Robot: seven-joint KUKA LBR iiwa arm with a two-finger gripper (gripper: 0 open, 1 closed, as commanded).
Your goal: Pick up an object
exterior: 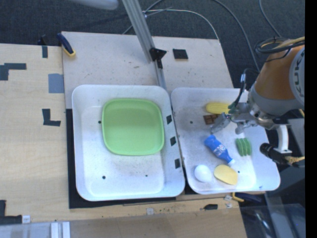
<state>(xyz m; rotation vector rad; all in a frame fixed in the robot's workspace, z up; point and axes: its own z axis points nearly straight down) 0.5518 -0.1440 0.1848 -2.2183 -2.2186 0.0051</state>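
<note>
- The arm (277, 83) reached in over the right bin (190, 103), which sat at the worktop's right end beside the left bin (84, 182).
- The pincer (224, 119) hung low in the right bin's far half, just beside a small brown block (209, 118) and near a yellow banana-shaped piece (216, 107); whether it touched either was not clear.
- How far apart the pincer stood, and whether it held anything, could not be told from this slanted view.
- Candidate things lay nearer the bin's front edge: a blue bottle (218, 149), a green ridged piece (243, 146), a white egg (202, 173) and a yellow lemon-like piece (226, 174).
- The left bin carried a green plate (132, 127).
- Judged step: the approach or closing stage of a grasp, most likely on the brown block.
- The next move probably called for settling squarely over one thing, closing on it, then lifting straight up clear of its neighbours.
</note>
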